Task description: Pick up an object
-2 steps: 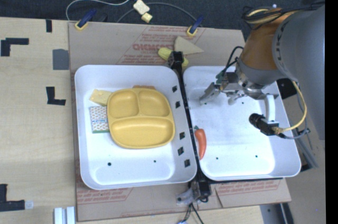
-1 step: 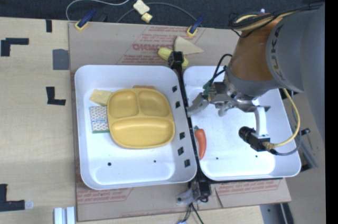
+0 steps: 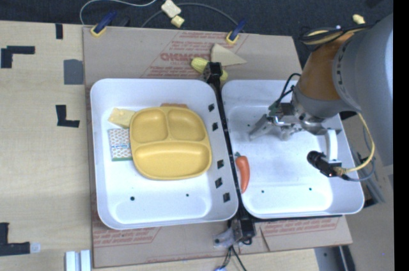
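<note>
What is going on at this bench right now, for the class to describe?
A grey robot arm reaches in from the right over the right bin, its hand low near the bin's upper middle. An orange carrot-like object lies against that bin's left wall, apart from the hand. The left bin holds a yellow divided plate with small items beside it.

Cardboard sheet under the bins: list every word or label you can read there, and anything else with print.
Cardboard sheet: red print above the left bin, too blurred to read for certain.
Red print at its lower edge: too small to read.
Small patterned packet in the left bin: no legible text.
</note>
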Controlling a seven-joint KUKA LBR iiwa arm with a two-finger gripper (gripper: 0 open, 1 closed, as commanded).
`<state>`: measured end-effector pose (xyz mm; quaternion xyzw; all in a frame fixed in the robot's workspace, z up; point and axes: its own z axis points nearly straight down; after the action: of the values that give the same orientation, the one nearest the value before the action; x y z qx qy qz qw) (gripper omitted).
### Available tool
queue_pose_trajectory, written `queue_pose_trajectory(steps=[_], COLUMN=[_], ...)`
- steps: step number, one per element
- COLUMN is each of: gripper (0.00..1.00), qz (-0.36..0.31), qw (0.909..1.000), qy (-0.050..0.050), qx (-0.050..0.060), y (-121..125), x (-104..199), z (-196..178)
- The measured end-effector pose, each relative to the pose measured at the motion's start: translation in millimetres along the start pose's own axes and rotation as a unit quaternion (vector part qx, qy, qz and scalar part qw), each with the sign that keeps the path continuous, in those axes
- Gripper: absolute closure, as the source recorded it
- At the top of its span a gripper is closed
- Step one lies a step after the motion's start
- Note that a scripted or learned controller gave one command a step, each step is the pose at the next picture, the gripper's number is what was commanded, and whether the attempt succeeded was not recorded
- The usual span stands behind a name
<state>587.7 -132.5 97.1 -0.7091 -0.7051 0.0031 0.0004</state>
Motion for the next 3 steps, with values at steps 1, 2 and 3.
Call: queue_pose_trajectory(steps=[1,2,3], gripper=[0.00,0.00,0.00], qz=[-0.004,-0.005,-0.005], qw=[1.0000,1.0000,1.0000], qy=[0.000,0.003,0.003], qx=[-0.007,-0.001,-0.001], y=[84.4,-6.5,-53.4], x=[-28.4,36.9,92.7], z=[-25.1,-75.7,-87.8])
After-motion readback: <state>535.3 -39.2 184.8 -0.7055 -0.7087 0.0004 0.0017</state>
